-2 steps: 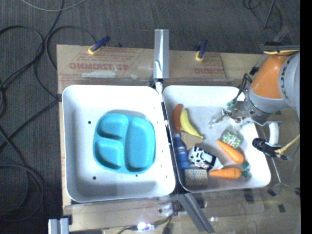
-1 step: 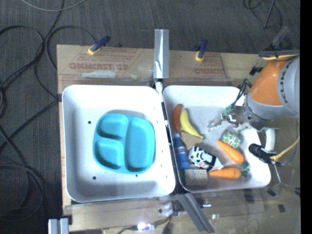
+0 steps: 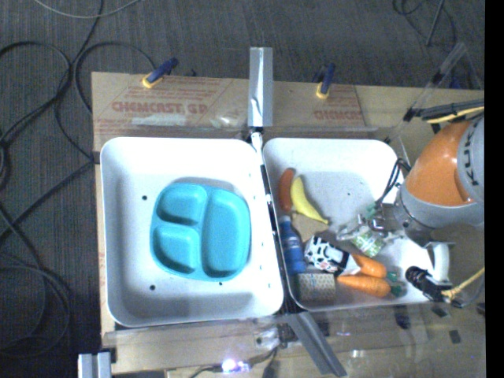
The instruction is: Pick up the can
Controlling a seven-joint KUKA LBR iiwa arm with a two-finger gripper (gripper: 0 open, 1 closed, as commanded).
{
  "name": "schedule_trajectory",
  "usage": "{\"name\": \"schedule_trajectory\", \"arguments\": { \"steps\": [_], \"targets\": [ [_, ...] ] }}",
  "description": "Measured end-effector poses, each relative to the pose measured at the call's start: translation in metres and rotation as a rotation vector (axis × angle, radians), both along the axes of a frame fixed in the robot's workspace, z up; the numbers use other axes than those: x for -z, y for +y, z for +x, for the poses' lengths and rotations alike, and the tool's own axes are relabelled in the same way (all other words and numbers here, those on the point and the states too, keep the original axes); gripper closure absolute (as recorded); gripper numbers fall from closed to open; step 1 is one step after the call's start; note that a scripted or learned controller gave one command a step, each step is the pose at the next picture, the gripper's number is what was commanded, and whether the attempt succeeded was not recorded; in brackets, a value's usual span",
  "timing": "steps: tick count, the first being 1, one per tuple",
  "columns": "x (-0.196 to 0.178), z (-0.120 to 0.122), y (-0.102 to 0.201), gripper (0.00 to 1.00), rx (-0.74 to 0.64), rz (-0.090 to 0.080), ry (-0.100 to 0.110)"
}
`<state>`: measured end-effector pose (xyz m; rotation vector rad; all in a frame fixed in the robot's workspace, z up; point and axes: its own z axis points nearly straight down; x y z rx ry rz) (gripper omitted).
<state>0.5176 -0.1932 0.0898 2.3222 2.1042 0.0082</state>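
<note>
Camera view: can (image 3: 294, 245), blue, lying along left wall of right bin (image 3: 331, 150), wedged beside banana (image 3: 305, 200) and box (image 3: 316, 287). Gripper (image 3: 376, 225) hung over clutter near right wall, well apart from can; finger state cannot be told. Blue tray (image 3: 202, 228) placed in left bin (image 3: 126, 211).

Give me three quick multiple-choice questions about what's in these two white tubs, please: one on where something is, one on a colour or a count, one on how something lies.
1. Where is the banana?
A. right bin
B. left bin
C. on the floor

2. What colour is the divided tray?
A. red
B. light blue
C. black

3. How do the two carrots lie?
A. standing on end
B. far apart in separate bins
C. flat, side by side

Answers: 1 A, it lies in the right bin beside a reddish sausage-shaped item. 2 B, it is light blue and sits in the left bin. 3 C, both lie flat near the right bin's front edge.
</note>
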Motion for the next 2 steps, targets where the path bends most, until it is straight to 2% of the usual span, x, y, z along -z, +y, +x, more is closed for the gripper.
{"name": "schedule_trajectory", "arguments": {
  "steps": [1, 2],
  "targets": [
    [-0.01, 0.002, 0.0, 1.0, 0.0, -0.001, -0.005],
    [-0.132, 0.011, 0.019, 1.0, -0.038, 0.0, 0.01]
  ]
}}
